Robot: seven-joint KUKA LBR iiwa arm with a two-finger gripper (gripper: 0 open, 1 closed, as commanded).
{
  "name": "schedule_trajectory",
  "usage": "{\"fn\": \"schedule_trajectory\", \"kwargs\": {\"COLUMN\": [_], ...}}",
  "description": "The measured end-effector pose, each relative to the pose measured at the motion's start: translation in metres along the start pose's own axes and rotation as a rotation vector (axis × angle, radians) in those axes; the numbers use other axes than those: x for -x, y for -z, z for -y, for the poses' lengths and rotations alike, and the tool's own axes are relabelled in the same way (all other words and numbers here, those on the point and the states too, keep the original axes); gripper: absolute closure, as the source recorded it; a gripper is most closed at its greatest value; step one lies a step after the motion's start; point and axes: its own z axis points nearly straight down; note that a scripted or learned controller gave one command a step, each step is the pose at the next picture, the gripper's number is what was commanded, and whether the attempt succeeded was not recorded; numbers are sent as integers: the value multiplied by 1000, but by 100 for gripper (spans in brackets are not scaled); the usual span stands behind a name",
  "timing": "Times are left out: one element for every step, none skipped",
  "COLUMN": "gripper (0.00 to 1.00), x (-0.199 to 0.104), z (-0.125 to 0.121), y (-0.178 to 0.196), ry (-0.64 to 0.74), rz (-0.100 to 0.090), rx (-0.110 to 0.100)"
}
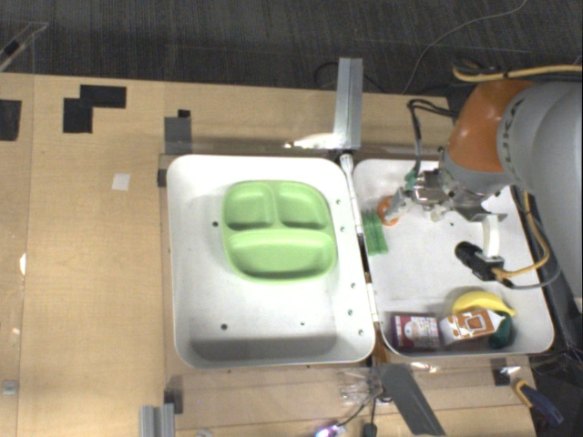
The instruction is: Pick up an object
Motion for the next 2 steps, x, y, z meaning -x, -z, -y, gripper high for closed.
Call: {"fn": "schedule_trajectory", "kwargs": {"gripper": [0, 0], "x": [-11, 37], "z": [58, 58], "y": [-5, -5], "ry": [-6, 249], "rz": [-5, -5], "rx": [-16, -13]}}
